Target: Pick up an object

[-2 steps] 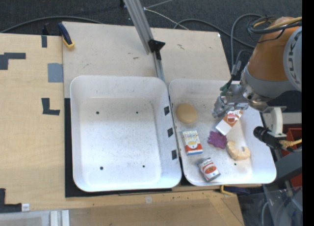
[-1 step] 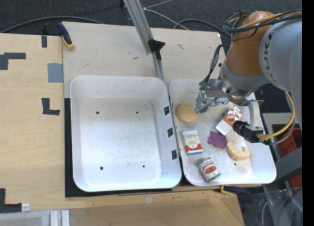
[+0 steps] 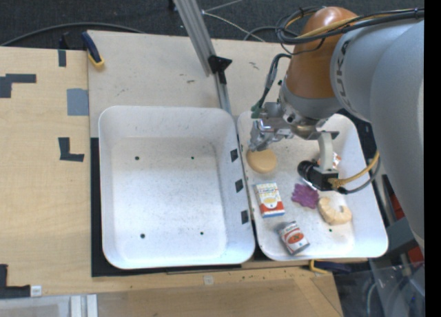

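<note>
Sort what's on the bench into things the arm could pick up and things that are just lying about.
For the job, all in the right bin:
round tan piece below the gripper
small box
can
purple piece
pale ring-shaped piece

Just lying about:
left bin
yellow-tipped clamp

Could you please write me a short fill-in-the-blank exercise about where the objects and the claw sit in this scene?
1. All the small objects lie in the ____ bin as the camera sees it.
2. The claw hangs just above the round tan ____.
3. The small carton lies between that tan item and the ____.
4. The purple object lies beside the ____.

Missing words: right; cookie; can; bagel
</note>
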Motion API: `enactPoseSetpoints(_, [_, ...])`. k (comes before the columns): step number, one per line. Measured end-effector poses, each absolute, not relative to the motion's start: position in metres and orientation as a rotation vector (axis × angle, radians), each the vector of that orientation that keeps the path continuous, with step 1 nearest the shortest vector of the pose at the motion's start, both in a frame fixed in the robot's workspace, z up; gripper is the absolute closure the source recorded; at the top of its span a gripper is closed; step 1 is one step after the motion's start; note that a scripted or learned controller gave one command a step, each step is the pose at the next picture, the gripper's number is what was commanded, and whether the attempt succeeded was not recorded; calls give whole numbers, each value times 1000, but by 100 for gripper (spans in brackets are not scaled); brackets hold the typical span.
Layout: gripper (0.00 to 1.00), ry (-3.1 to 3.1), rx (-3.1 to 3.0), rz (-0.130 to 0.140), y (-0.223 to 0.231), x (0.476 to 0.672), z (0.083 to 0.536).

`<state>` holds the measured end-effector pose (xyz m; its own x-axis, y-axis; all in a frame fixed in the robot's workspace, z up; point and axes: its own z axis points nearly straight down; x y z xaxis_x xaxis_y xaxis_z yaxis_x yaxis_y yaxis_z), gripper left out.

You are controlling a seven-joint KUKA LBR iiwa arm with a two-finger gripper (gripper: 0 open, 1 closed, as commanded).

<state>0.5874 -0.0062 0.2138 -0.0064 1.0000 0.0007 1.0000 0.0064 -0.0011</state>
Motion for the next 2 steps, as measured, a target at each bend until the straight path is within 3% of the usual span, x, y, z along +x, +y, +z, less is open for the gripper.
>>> enactPoseSetpoints(1, [100, -2228, -2213, -1, 41, 595, 222])
enactPoseSetpoints(2, [100, -2227, -2214, -2, 86, 616, 231])
